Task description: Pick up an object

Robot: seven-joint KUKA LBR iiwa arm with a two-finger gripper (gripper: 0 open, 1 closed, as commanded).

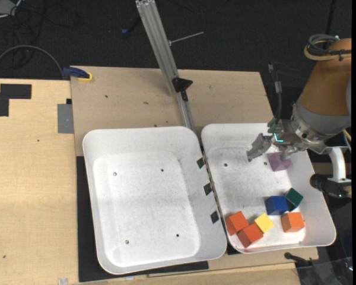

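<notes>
Fingers [272, 151] above right white bin [237, 136]

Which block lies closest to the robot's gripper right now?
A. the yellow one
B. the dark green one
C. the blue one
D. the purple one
D. The purple block lies in the right bin just beside the gripper, while the yellow block, blue block and dark green block sit clustered nearer the bin's front edge.
</notes>
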